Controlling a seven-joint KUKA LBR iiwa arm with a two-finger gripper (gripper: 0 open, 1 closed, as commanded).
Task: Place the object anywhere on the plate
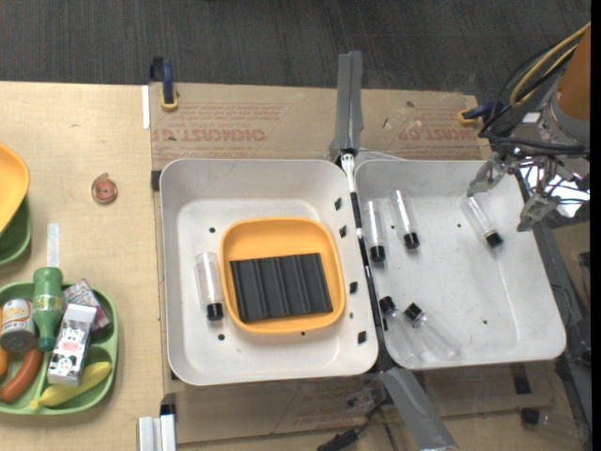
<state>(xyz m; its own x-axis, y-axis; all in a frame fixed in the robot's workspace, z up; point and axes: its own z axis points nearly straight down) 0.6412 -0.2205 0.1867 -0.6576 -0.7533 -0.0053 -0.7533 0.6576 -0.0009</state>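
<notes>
An orange plate (280,230) sits in the left bin (178,252) with a black ridged block (282,286) lying flat on it. Just left of the plate lies a clear vial (208,285) with a black cap. The right bin (526,327) holds several more clear black-capped vials: two (375,230) near its left wall, small ones (413,315) at the front left and one (481,218) at the far right. My gripper (509,195) hangs open over the right bin's far right corner, its left finger just above that last vial, with nothing between its fingers.
A green tray (99,369) of toy food and bottles stands on the wooden table at the left, with an orange bowl (9,191) behind it. A metal divider (348,101) runs between the bins. Cables (540,69) trail by the arm at upper right.
</notes>
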